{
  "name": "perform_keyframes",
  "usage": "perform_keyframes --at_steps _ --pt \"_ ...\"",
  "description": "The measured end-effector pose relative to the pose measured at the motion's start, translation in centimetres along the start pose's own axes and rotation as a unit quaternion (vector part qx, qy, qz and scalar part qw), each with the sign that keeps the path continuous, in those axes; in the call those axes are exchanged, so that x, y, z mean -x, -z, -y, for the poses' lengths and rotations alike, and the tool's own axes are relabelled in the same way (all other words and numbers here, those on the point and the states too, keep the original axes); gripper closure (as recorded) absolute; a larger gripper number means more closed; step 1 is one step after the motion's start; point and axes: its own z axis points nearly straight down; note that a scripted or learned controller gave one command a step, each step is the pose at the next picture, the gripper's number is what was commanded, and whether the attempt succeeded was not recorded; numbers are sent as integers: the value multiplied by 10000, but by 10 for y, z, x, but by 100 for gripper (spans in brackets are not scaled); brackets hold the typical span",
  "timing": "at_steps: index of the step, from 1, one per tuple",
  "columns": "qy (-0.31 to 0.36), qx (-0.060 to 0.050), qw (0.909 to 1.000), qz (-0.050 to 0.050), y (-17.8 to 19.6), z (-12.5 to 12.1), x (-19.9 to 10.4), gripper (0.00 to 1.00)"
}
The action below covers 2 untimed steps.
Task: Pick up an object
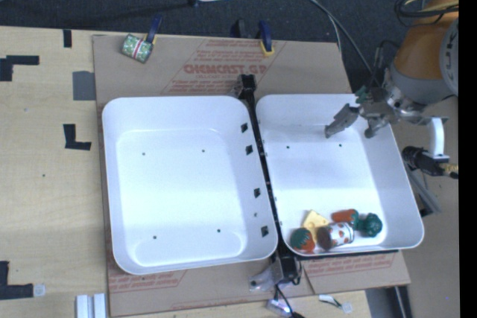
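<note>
Gripper [353, 123], fingers spread apart and holding nothing, hangs over the right bin [387, 175], well apart from the yellow wedge [315, 220] pointing toward it.

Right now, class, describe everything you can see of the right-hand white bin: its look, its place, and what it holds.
The right bin is a shallow white tray with rounded corners, plastic by its look, lying flat on brown cardboard beside the left bin. Small toys are bunched in its near corner: a yellow piece, a green ball, and some red and brown ones. The tool hangs over its far end, away from them.
</note>
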Motion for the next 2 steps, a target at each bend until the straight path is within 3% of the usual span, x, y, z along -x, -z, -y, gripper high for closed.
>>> perform_keyframes --at_steps 1,2 --pt "-19 -30 10000 -5 -56 71 19 0" --pt "-2 -3 10000 -2 -109 62 46 0"
